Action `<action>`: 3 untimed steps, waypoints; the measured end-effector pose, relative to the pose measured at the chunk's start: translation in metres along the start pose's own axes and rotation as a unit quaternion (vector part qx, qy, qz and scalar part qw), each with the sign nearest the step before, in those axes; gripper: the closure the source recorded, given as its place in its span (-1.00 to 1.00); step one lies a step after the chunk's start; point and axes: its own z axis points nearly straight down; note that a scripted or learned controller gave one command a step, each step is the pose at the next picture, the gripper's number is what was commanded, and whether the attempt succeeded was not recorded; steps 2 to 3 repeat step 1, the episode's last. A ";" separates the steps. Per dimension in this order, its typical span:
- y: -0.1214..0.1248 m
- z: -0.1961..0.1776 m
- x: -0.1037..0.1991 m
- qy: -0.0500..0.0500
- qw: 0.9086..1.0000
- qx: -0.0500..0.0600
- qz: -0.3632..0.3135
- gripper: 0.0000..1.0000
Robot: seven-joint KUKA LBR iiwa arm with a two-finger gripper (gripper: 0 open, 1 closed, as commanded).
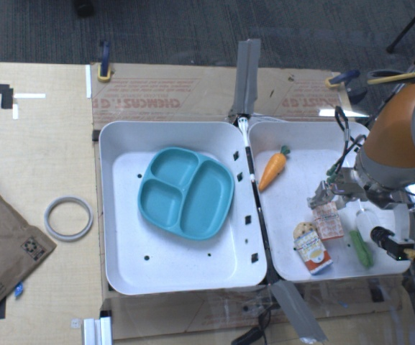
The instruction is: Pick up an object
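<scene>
You've got the hand (pixel 324 195) over the right bin (pixel 301 139), arm reaching in from the right, sitting right at the top edge of a pink packet (pixel 329 223). It's touching or just off it, can't tell which from this angle. Can't tell whether the hand is wide or narrow either, since the wrist covers it. The packet lies flat around mid-bin. Just below-left of it, at its corner, a snack carton (pixel 312 249) with a red bottom end lies flat and slightly tilted. A green piece (pixel 360 250) lies right of the carton, near the bin's right side, too small to identify. A toy carrot (pixel 272 169) lies apart from those, up by the wall shared with the left bin (pixel 128 257), green tip pointing up-right. The left bin holds a blue divided plate (pixel 186 192) with three compartments, roughly centred. On the counter (pixel 34 157) left of the bins you have a ring of tape (pixel 68 217) and a brown cardboard box (pixel 2 254) cut off by the frame edge
</scene>
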 end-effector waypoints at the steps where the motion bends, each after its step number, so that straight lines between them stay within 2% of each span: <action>1: 0.001 -0.090 0.069 0.000 1.000 0.000 -0.024 1.00; 3: 0.001 -0.090 0.069 0.000 1.000 0.000 -0.024 1.00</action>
